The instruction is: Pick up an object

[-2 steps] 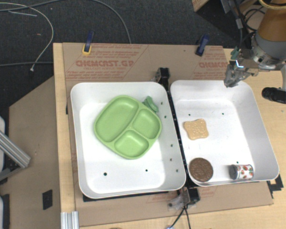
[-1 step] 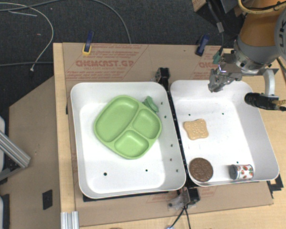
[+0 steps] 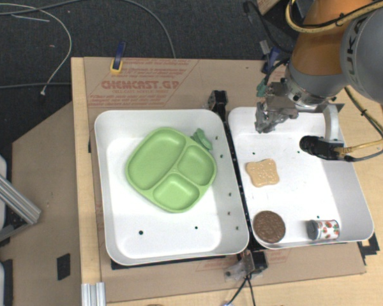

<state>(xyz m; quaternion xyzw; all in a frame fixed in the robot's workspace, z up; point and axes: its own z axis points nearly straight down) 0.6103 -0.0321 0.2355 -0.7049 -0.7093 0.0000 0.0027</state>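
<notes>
The gripper (image 3: 267, 121) hangs over the back left corner of the right bin (image 3: 351, 183), and whether its fingers are spread or closed cannot be told from this slanted view; nothing shows between them. Three things lie in that bin for the taking: a tan slice of toast (image 3: 262, 173) just in front of the gripper, a brown round cookie (image 3: 269, 226) near the front rim, and a small can (image 3: 323, 229) lying on its side toward the front right. The left bin (image 3: 112, 171) holds a green divided plate (image 3: 172, 169) with a small green piece (image 3: 202, 139) at its upper edge. The toast looks like the nearest target, so the sensible step is a short move forward to centre over it, then a straight descent. It lies flat, so the fingers should come down on either side of it and reach the bin floor before closing, or they may skid across the top. The can may be an easier grab, though it could roll unless gripped across its curved sides. A slow lift would show whether the grasp took.
</notes>
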